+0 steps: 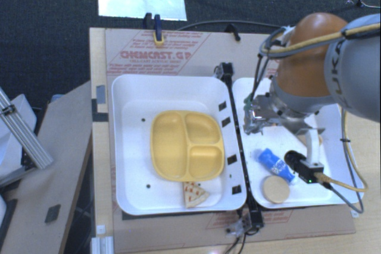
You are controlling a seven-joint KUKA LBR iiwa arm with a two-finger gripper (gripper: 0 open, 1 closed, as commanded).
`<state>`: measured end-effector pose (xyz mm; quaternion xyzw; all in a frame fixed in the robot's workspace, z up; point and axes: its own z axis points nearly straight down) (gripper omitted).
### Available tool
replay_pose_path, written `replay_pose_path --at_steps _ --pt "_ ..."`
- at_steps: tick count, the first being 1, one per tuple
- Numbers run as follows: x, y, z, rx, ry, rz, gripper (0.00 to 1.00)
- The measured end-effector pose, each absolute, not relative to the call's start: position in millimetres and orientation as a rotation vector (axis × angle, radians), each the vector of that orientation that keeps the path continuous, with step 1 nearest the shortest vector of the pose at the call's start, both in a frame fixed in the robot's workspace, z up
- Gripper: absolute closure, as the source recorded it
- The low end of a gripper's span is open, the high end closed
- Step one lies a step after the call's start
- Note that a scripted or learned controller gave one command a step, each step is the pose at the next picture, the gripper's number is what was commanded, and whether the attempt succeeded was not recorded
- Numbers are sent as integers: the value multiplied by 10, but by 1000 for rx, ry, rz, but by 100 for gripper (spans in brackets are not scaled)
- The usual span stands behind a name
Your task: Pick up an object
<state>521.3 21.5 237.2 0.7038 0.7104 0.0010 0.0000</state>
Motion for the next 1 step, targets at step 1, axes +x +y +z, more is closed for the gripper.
replay_pose_path --at_steps 1 --pt "5351 771 2412 2210 2232 6 100"
